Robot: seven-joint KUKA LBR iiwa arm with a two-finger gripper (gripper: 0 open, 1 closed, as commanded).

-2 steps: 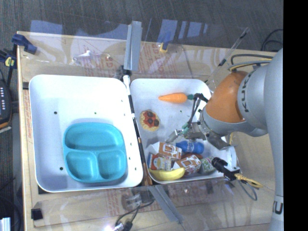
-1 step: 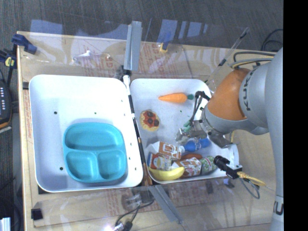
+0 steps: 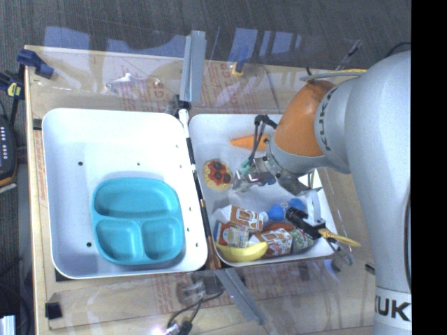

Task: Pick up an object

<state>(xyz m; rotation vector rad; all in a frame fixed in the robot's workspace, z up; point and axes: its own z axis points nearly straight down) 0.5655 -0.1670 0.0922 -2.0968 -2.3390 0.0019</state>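
With the gripper [image 3: 246, 179] poised beside the pizza slice [image 3: 217, 174] mid-way along the right bin's [image 3: 202, 128] left wall, I cannot tell its state, so centre it squarely over the slice before closing.

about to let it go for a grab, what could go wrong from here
1. The gripper hangs beside the round pizza toy, which looks flat, so a grasp may slip off it.
2. The banana, the cartons and other items are piled tight at the right bin's near end, so a descent there could snag or lift two things.
3. The pizza toy lies close to the bin's left wall, leaving little room on that side.
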